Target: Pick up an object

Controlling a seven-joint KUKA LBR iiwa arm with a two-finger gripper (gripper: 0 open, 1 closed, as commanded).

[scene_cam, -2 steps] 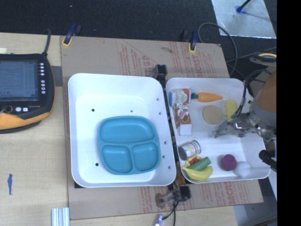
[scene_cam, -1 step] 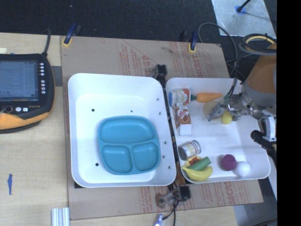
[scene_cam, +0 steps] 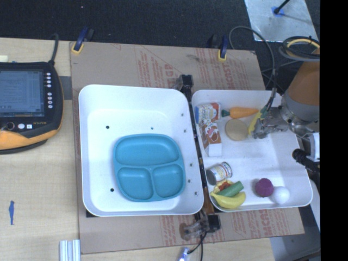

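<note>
The job is not done yet. No toy is lifted, and all of them lie on the floor of the right bin [scene_cam: 283, 156].

The claw [scene_cam: 260, 128] is low inside that bin, at its far side, on the end of the grey and orange arm [scene_cam: 302, 97]. I cannot tell how the claw is set, because it looks small and dark from up here. Nothing can be seen held in it.

The tan round disc [scene_cam: 236, 130] lies just beside the claw, on the side toward the left bin [scene_cam: 136, 105]. The orange carrot [scene_cam: 243, 112] lies near the claw too, a bit farther back. A thin yellow thing [scene_cam: 253, 123] touches the claw, or nearly so.

More toys sit well apart from the claw, at the near side of the right bin: a small can [scene_cam: 219, 172], a banana [scene_cam: 228, 200], a purple ball [scene_cam: 264, 187] and a white ball [scene_cam: 281, 194]. A red and white box [scene_cam: 209, 123] lies along the wall next to the left bin.

The blue tray [scene_cam: 148, 166] rests in the left bin.

What is left: grab one toy, most likely the disc or the carrot, and lift it up.
</note>
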